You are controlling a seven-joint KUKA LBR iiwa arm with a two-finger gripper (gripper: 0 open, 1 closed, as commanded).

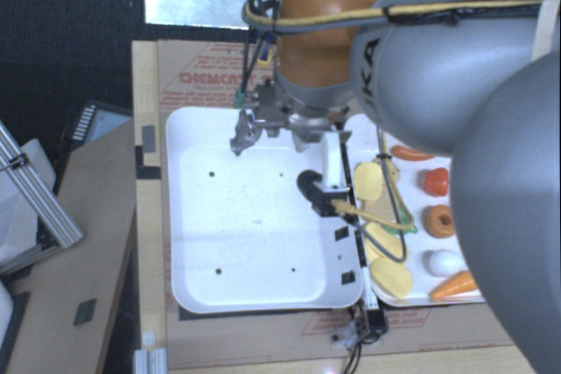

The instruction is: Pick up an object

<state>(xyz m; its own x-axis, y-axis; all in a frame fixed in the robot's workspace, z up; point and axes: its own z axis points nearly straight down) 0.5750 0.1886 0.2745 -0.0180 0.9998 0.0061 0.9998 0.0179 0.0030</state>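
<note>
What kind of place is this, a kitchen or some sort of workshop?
Most likely a robotics lab bench, not a kitchen. A grey robot arm reaches over two white bins, the food pieces in the right one look like toys, and the bins sit on cardboard.

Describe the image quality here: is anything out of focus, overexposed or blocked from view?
Camera view: the grey arm looms close to the lens, soft-edged, and covers much of the right bin. The left bin is bright, near washed out, with little surface detail. The gripper casts only a faint shadow. The donut and white egg look slightly soft.
</note>
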